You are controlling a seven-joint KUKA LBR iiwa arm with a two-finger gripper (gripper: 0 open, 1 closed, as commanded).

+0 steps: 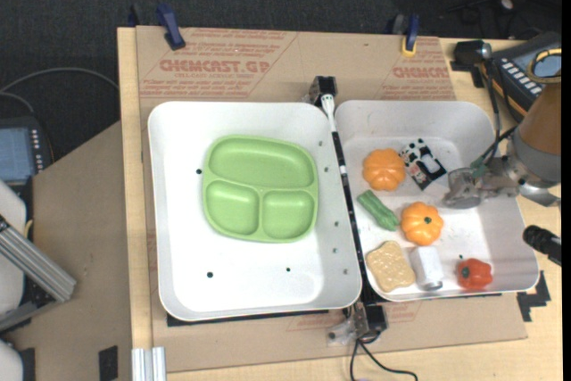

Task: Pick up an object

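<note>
Currently gripper [466, 188] low over right bin [473, 116], right of frame, beside orange pumpkin [422, 223]; finger state unreadable.

In the right bin [464, 125] we see a loose cluster of small objects. An orange pumpkin-like piece [384, 169] sits at about ten o'clock from the bin's middle. A black and white item [421, 161] lies just beside it, towards three o'clock, tilted; we cannot tell what it is. A green pod-shaped piece [378, 209] lies slanted near the bin's nine o'clock edge. A second orange pumpkin [422, 223] with a green stem sits close to the middle. At six to seven o'clock lie a tan cracker [391, 265], a white cylinder [427, 267] just beside it, and a red pepper [475, 273] towards five o'clock.
</note>
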